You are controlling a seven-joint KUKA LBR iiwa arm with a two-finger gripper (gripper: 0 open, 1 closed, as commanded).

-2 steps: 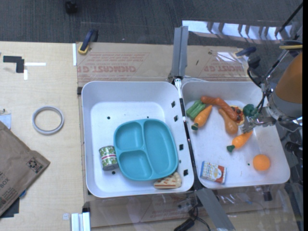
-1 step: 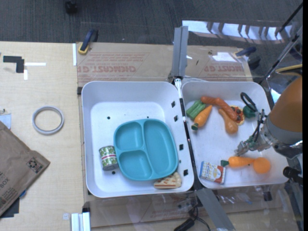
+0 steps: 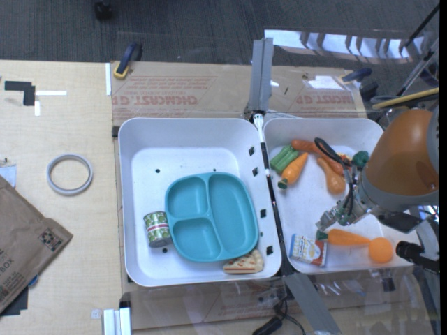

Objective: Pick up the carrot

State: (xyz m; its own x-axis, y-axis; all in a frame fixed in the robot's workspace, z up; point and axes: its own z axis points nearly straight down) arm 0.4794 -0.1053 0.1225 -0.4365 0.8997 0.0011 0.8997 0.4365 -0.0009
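The arm enters from the right of the frame, its orange band bulking over the right bin (image 3: 279, 128). The gripper (image 3: 339, 217) hangs low in that bin's lower middle, just above the green end of a long carrot (image 3: 357, 239) that lies along the bin's bottom edge, running right toward a rounder orange piece (image 3: 381, 250). The view is too coarse here to tell whether the fingers are apart or together, and nothing can be seen clamped between them.

A second carrot (image 3: 295, 168), shorter, sits in the upper left of the same bin, touching a green vegetable (image 3: 283, 158), with other orange pieces (image 3: 331, 170) further right. A small carton (image 3: 307, 250) lies at lower left of this bin, near the long carrot's leafy end.

The left bin (image 3: 133, 187) holds a teal tray (image 3: 209, 216), a tin (image 3: 157, 229) and a sandwich piece (image 3: 244, 262).

Risks from here, as I judge them: the gripper seems placed over the carrot's tip, not its middle, so a close could pinch only the green end and let the body swing or slip out. The carrot is round and could roll toward the wall. The carton is near enough to be nudged or caught along with it
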